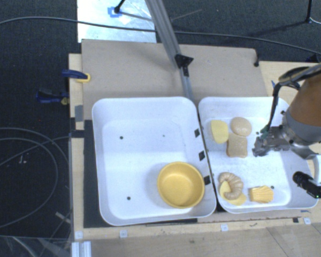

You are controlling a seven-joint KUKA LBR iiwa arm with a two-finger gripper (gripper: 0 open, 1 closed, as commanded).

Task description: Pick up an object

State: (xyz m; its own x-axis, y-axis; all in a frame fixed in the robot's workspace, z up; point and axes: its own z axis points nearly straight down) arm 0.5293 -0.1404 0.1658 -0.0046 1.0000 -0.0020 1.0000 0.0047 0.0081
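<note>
**Operator:** Nearest to me is the yellow bowl, round and smooth, like matte plastic. It stands in the front right corner of the left bin, a shallow white tray with rounded corners and a few small dark dots on its floor.

**Colleague:** And the right bin?

**Operator:** It holds five small things. At the front, a curled tan piece with ridges lies on a flat yellow piece, and near it is a yellow ridged block. Further back I see a flat yellow wedge, a pale round bun shape and, touching it, a tan block with a rough, crumbly surface.

**Colleague:** Where is the tool?

**Operator:** I see the gripper low over the right bin, just beside the tan block on its right side. It is dark and small in my view, so I cannot tell its state, and I see nothing between its tips. Behind it, the arm is grey with an orange band.
</note>
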